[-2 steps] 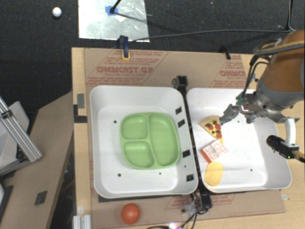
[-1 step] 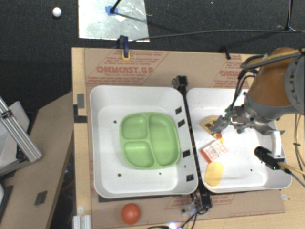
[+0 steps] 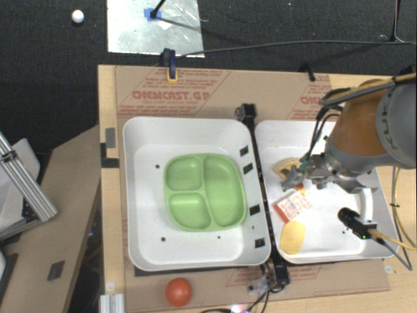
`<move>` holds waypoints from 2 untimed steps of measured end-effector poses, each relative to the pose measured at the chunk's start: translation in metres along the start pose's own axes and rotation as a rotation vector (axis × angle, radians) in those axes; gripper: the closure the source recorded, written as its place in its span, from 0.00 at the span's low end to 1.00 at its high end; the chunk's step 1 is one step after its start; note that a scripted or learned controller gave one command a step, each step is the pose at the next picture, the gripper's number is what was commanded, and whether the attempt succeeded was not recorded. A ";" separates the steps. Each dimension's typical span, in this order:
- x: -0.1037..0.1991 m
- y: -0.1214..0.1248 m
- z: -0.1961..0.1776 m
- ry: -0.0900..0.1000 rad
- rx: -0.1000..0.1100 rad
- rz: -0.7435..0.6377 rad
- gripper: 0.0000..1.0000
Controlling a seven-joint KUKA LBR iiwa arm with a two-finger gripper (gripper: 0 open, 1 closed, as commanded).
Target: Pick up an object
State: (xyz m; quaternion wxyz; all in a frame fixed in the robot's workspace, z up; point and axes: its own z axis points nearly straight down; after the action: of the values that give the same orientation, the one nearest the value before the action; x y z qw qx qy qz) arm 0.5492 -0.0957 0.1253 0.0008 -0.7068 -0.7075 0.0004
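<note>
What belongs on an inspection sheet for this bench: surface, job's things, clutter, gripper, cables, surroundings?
Surface: cardboard-topped bench bearing left bin and right bin, both white.
Job's things: red-and-white packet, yellow oval piece and tan piece, all in the right bin.
Clutter: green divided plate in the left bin; orange ball on the bench in front.
Gripper: gripper low over the right bin, by the tan piece.
Cables: black cable across the dark cloth behind.
Surroundings: foil sheet, white ball, blue clamp at the bench's far edge.

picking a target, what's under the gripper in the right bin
A tan flat thing pokes out beneath the gripper; the rest is covered. A red-and-white packet lies beside it.
</note>
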 end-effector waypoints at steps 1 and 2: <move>0.000 0.000 0.043 0.000 0.001 0.000 0.00; 0.000 0.001 0.030 0.000 -0.003 0.000 1.00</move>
State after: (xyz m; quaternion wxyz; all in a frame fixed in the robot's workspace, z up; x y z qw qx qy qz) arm 0.5504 -0.0956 0.0948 -0.0005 -0.7067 -0.7076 -0.0007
